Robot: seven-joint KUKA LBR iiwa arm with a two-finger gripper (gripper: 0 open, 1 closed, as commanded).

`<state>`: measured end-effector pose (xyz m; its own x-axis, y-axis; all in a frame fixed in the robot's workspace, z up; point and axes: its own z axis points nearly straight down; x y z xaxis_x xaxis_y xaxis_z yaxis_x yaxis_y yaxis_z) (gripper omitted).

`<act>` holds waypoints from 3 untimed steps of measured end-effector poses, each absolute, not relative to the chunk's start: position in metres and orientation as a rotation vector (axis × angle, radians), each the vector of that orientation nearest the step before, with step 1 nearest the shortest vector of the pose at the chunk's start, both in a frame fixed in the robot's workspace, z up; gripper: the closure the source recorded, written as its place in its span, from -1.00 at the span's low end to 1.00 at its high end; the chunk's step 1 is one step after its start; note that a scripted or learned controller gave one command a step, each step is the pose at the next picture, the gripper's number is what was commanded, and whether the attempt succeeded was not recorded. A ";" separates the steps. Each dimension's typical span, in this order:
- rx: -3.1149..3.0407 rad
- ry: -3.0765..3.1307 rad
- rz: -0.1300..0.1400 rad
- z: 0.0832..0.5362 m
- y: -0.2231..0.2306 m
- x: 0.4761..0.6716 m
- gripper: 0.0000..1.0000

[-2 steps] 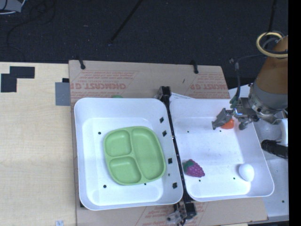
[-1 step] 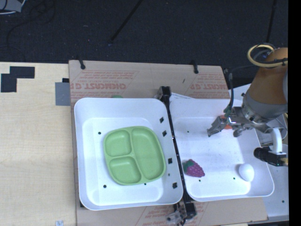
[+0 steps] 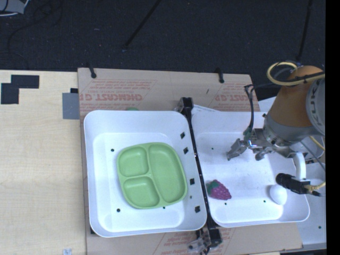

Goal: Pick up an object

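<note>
Nearest the camera, at about seven o'clock in the right-hand shallow white plastic bin [image 3: 249, 214], lies a small purple knobbly toy grape bunch [image 3: 219, 190] with a green stem end, just beside the divider between the bins. At five o'clock in the same bin rests a smooth white egg-shaped ball [image 3: 277, 194], close to the near right corner.

The grapes look light and probably soft or rubbery, and their lumps should give purchase. A pinch across the narrow width of the bunch seems the surest hold. The egg looks light too but hard and slick, and it is likely to roll or squirt out unless it is taken squarely across its middle.

Farther back, the two-finger tool [image 3: 245, 153] hangs over the bin's middle, its fingers spread and holding nothing. The grapes lie near it at about seven o'clock, the egg at about four o'clock, and neither touches it.

In the left-hand white bin [image 3: 101, 142] sits a pale green three-compartment plastic plate [image 3: 151, 174]. A brown cardboard sheet [image 3: 159, 89] on the worktop [image 3: 37, 158] lies beyond.
</note>
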<state>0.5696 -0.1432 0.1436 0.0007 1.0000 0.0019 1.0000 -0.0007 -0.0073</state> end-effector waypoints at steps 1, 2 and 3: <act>-2.218 -2.216 0.005 0.090 -0.142 0.569 -1.00; -2.224 -2.213 0.004 0.103 -0.143 0.569 1.00; -2.222 -2.224 -0.003 0.164 -0.140 0.576 1.00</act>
<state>0.5757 -0.1401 0.1640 -0.0009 1.0000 -0.0004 1.0000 0.0009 0.0032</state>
